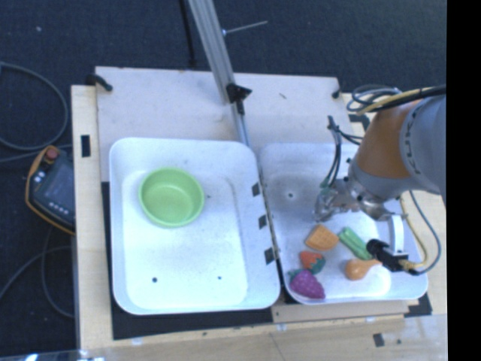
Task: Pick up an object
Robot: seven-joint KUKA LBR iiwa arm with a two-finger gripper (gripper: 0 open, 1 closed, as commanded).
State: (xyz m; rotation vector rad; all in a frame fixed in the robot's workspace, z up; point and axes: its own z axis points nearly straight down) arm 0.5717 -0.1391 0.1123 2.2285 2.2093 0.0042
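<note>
Clearly nothing is lifted yet: gripper [328,206] is lowered just above the orange piece [322,238]; finger state cannot be told.

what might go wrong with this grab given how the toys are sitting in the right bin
1. The orange piece, green piece, red piece and purple grapes lie bunched together, so closing the gripper could nudge neighbours or catch two at once.
2. The grapes sit against the right bin front corner wall, leaving little room for a finger there.
3. The gripper hangs just above the orange piece's upper edge, so a descent may clip that edge and push it away.
</note>
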